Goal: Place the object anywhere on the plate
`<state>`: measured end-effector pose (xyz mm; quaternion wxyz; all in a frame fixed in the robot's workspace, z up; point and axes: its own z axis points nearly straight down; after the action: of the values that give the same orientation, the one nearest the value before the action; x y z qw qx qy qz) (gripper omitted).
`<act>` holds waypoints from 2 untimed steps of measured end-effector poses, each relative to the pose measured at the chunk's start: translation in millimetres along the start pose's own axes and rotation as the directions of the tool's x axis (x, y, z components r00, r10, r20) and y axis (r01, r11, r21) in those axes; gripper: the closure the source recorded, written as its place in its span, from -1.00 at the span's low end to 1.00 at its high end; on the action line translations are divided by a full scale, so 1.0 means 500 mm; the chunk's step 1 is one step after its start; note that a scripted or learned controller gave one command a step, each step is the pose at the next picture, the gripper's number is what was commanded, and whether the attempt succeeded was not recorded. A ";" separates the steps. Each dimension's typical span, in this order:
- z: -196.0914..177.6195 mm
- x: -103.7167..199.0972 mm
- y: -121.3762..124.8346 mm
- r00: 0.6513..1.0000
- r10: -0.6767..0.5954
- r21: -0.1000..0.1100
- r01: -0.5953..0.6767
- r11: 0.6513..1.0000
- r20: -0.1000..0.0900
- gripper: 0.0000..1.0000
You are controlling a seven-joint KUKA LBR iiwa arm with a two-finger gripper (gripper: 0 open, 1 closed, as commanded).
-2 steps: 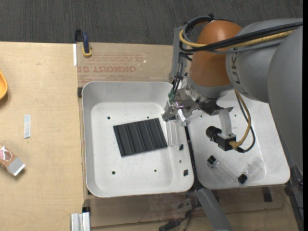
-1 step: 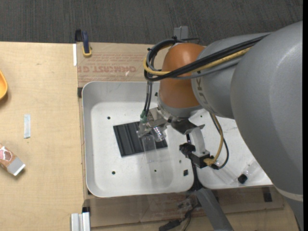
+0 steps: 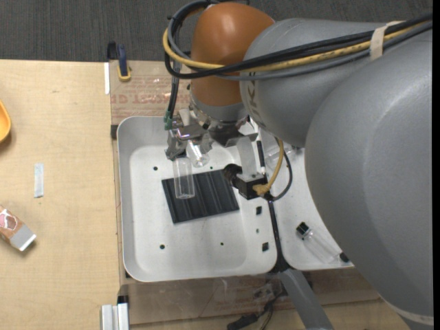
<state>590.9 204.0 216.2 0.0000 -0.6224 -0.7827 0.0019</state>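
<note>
Camera view: arm [image 3: 323,115] comes in from the right and covers most of the right bin [image 3: 313,253]; orange band [image 3: 223,53] sits over the far edge of the left bin [image 3: 137,205].

Gripper [image 3: 184,158] is down in the far part of the left bin, just above the far edge of the dark ribbed plate [image 3: 201,196]. Can't tell whether the claw is released or clenched, too much wrist hardware and glare there.

Clear plastic tube [image 3: 183,182], looks like the object, lies just below the gripper tip. Its near end overlaps the plate's far-left corner, far end runs up toward the gripper. Can't tell if the gripper touches it.

Plate lies flat mid-bin, slightly rotated.

Right bin: small clear vial with a black cap [image 3: 311,238] on the visible near strip, well apart from the plate.

Bench left of the bins: small grey strip [image 3: 38,181], a red-and-white wrapped item [image 3: 14,229] near the left edge, an orange thing [image 3: 3,122] cut off by the frame.
</note>
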 end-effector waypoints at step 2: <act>0.204 0.013 0.001 0.766 0.643 0.003 -0.643 0.766 0.003 -1.00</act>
<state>589.5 210.3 114.4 -0.0002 -0.8526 -0.5226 0.0036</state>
